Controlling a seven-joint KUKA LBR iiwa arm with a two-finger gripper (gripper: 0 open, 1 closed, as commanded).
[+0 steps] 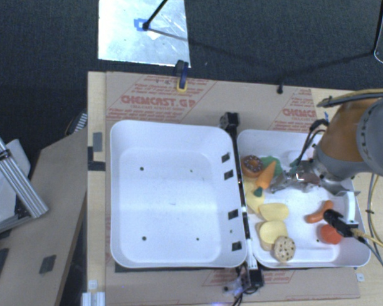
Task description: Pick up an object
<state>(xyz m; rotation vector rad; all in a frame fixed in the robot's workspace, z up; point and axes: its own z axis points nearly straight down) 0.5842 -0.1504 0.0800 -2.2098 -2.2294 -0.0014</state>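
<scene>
My gripper [283, 178] is low in the right bin [357, 252], reaching in from the right, with its tip right beside an orange carrot [266, 174]. Whether it touches the carrot cannot be told. Just left of the carrot lies a brown sprinkled donut [251, 164]. A small green piece [258, 192] sits below the carrot. Two pale yellow potato-like pieces [274, 212] [271, 232] and a round speckled cookie [283, 248] lie toward the bin's front. An orange sausage [317, 212] and a red tomato [330, 234] lie under the wrist.
The left bin [171, 199] stands beside the right one, with a black-clipped divider [237, 195] between them. Both rest on a cardboard sheet [156, 98]. A shiny plate [144, 28] lies on the dark floor behind. A metal frame [12, 180] stands at far left.
</scene>
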